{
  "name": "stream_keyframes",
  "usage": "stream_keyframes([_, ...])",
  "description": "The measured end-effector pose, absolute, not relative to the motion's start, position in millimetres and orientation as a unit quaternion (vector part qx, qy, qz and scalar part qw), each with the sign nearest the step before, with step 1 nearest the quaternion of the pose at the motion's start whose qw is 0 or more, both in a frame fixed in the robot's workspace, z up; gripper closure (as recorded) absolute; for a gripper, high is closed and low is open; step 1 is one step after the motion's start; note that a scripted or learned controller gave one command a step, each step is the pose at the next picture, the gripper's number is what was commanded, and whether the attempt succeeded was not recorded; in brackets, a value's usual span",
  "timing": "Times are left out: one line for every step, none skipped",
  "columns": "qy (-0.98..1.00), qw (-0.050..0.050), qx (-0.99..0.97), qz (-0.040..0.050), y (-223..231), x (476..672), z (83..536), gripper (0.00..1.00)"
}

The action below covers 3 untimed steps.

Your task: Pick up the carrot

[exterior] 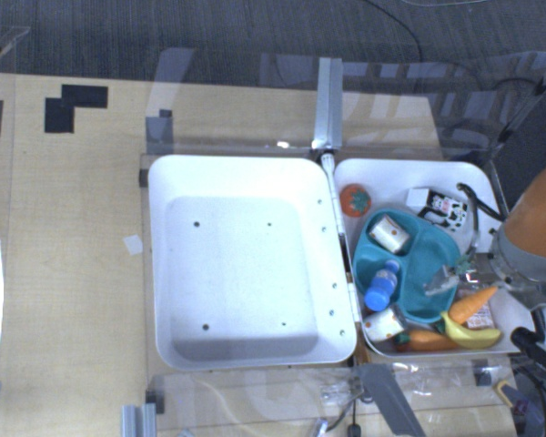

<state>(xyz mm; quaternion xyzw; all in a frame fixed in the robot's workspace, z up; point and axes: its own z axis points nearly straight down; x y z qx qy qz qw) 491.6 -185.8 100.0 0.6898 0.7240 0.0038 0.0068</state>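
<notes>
The carrot (474, 304) lies at the right bin's (409, 166) near corner, touching the banana (474, 336) and just beside the teal bowl (419, 262); the gripper (448, 279) sits over the bowl's edge, and I cannot tell how open it is or whether it holds anything; a close there would likely catch bowl or banana instead.

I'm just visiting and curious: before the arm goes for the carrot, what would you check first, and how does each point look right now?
1. Orange carrot in view in the right white bin: ok.
2. Carrot free of neighbours: not ok, it lies against the yellow banana.
3. Gripper near the carrot: ok.
4. Gripper open or shut: cannot tell.
5. Room around the carrot: not ok, the teal plastic bowl sits close beside.
</notes>
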Motion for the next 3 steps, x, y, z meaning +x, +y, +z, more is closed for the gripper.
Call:
stream_keyframes([0.724,0.015,0.69,0.0052,-187.9,495.5,112.6,1.0])
stream_keyframes([0.602,0.011,0.798,0.0064,-160.7,542.6,93.6,1.0])
stream_keyframes([0.497,0.007,0.868,0.0023,-164.8,628.8,94.9,1.0])
